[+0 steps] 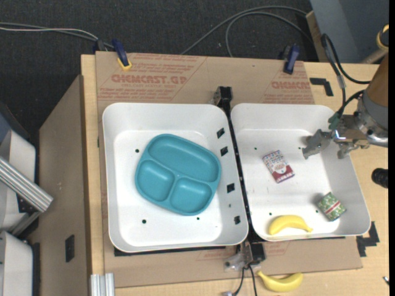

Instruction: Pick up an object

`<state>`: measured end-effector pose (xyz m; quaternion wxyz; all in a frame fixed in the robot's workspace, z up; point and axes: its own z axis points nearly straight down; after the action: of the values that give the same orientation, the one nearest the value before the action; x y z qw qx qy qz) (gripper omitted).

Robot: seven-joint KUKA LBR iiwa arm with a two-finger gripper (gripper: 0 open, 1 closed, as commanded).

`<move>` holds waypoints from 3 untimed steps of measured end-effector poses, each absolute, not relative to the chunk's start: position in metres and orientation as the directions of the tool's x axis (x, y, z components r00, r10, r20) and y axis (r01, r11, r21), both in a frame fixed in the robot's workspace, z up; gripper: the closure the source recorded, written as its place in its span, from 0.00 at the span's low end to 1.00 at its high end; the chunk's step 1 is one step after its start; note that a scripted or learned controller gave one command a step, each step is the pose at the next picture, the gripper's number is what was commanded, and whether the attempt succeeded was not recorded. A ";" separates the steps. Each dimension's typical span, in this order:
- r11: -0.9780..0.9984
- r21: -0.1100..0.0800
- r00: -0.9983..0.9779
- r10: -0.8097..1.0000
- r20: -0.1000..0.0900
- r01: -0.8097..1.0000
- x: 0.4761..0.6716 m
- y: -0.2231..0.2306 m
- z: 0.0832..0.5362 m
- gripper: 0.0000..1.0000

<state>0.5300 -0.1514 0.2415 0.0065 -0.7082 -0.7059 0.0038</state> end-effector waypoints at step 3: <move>0.000 -0.007 0.000 1.000 0.003 1.000 0.536 -0.145 0.142 0.00</move>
<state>0.5356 -0.1451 0.1422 0.0035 -0.7071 -0.7071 0.0011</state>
